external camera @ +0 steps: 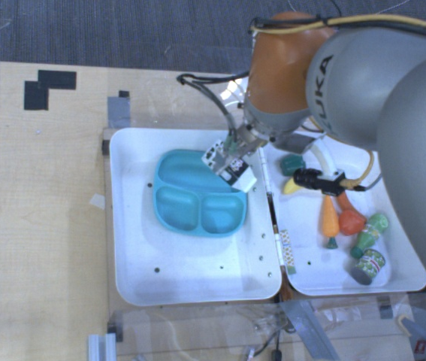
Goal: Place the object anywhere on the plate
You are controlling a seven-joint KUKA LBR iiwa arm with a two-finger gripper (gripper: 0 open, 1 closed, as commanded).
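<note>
A light blue plate (197, 192) with three compartments lies in the left white bin (134, 224). My gripper (228, 162) hangs over the plate's upper right corner, below the orange band of the arm. Its black and white fingers (214, 155) point down at the plate's large upper compartment. Whether anything sits between them is hidden from this angle.
The right bin (310, 273) holds a carrot (329, 215), a red piece (351, 221), a green bottle-like item (372, 230), a small can (368, 265), a teal piece (293, 162), a yellow piece (293, 187) and a black tool (319, 179). The arm covers the right bin's back.
</note>
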